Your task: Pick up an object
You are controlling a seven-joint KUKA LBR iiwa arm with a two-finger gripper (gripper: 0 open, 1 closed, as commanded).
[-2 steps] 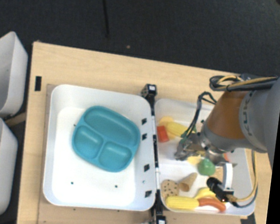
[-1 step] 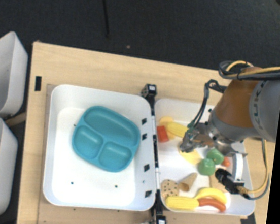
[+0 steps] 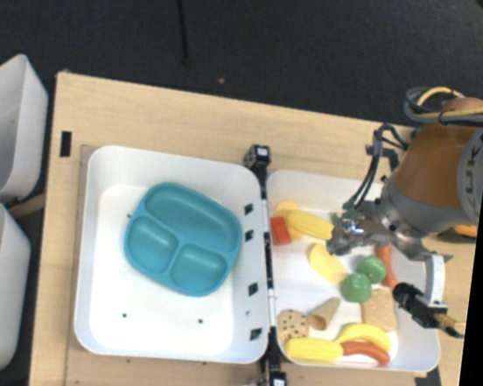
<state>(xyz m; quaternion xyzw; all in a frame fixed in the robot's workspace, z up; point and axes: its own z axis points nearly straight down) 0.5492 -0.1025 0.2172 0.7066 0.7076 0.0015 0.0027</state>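
Note:
The right bin (image 3: 313, 188) holds several toy foods: a yellow banana (image 3: 308, 223), a small red-orange piece (image 3: 280, 230), a yellow wedge (image 3: 327, 262), two green balls (image 3: 356, 287), a cone (image 3: 324, 313), a cookie (image 3: 292, 324), a bread slice (image 3: 380, 310), a corn cob (image 3: 313, 351) and a hot dog (image 3: 365, 346). My gripper (image 3: 345, 234) hangs low over the bin's middle, just right of the banana and above the yellow wedge. I see nothing between its fingers.
The left bin (image 3: 86, 300) bears a blue sectioned plate (image 3: 183, 238). The arm's orange band (image 3: 434, 169) and a black fitting (image 3: 412, 303) cover the right bin's far right side. A divider with black clips (image 3: 261, 261) separates the bins.

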